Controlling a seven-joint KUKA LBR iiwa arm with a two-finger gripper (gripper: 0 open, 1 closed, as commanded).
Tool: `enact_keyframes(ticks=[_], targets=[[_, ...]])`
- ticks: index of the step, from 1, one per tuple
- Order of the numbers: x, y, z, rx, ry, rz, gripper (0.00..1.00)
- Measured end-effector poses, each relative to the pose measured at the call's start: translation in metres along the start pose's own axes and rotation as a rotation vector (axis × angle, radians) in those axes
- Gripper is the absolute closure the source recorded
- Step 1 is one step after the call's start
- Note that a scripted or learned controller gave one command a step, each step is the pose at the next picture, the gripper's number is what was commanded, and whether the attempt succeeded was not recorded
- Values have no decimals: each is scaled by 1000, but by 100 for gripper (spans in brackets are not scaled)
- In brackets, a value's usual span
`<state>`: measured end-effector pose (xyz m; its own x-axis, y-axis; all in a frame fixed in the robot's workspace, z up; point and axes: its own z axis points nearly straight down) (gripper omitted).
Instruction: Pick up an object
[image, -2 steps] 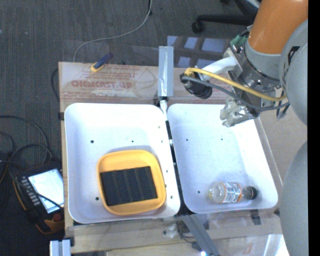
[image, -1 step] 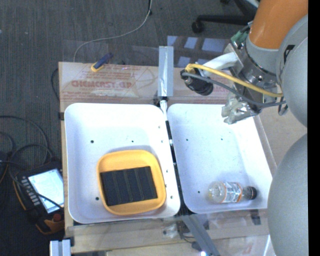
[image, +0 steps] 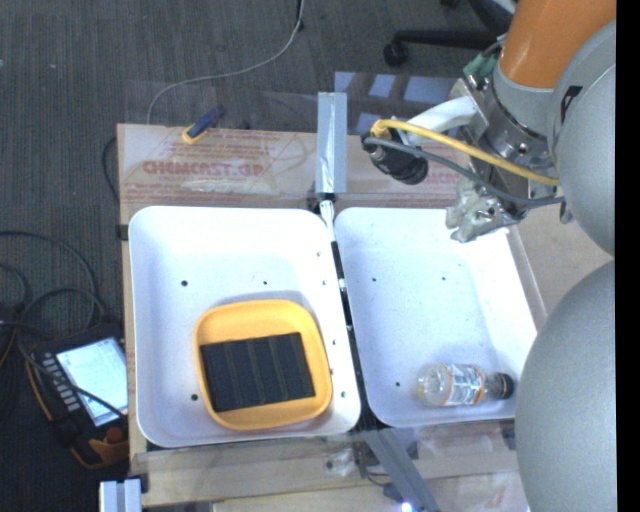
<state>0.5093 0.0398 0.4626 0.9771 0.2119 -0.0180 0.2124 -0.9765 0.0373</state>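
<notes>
One plastic bottle lies at the right bin's near edge, one yellow tray in the left bin. My pincer hovers over the right bin's far corner; its opening I cannot tell.

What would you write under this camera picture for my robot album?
Gripper above the right bin's far edge; plastic bottle lying inside, yellow tray in the left bin.

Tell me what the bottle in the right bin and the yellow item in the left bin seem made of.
Bottle: likely clear plastic, see-through and glinting, with a dark cap. Yellow item: looks like smooth moulded plastic, faintly glossy at its rounded rim, with a matte black ribbed panel, perhaps rubber.
</notes>
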Motion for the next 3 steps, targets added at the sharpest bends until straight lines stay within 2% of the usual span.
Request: enact_keyframes(ticks=[3], targets=[[9,-3,-23,-27,-9,-9,100]])
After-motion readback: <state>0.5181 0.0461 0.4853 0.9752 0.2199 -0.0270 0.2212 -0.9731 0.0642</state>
